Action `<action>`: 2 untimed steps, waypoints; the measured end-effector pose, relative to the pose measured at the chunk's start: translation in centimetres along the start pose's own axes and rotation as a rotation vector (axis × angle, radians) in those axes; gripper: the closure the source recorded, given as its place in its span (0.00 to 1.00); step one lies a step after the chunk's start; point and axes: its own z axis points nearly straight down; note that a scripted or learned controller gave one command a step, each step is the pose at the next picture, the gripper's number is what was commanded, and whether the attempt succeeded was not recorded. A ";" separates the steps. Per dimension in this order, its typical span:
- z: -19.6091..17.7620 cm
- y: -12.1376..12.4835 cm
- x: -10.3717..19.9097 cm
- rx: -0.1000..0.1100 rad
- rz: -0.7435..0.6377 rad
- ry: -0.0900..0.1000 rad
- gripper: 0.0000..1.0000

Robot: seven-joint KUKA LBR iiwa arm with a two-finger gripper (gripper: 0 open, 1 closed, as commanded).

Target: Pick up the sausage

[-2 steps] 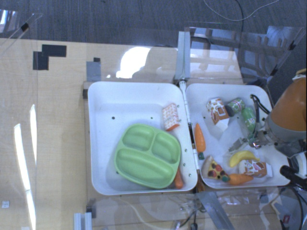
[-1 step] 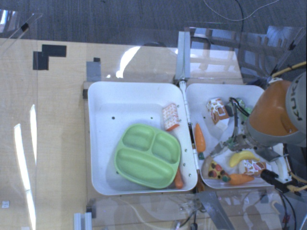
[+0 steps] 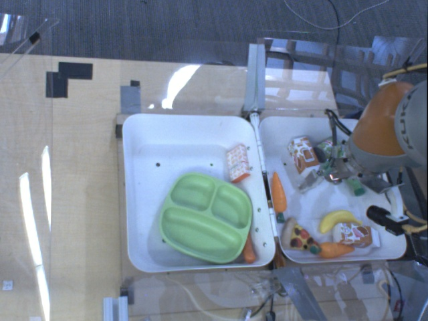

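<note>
The sausage [image 3: 334,249] lies at the near edge of the right bin [image 3: 394,251], its long axis along that edge. The tool [image 3: 332,172] hangs over the bin's middle. I cannot tell whether it is spread.

A robot lab: bench [image 3: 67,179] with bins [image 3: 134,199], loose cable [image 3: 321,12].

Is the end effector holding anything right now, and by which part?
Cannot be told: the end effector is low in the right bin beside a small carton, tips too blurred to judge.
</note>
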 end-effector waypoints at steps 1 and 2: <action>-1.1 -4.7 -0.9 0.012 0.046 0.005 0.00; -0.2 -7.1 2.4 -0.004 0.038 -0.005 0.00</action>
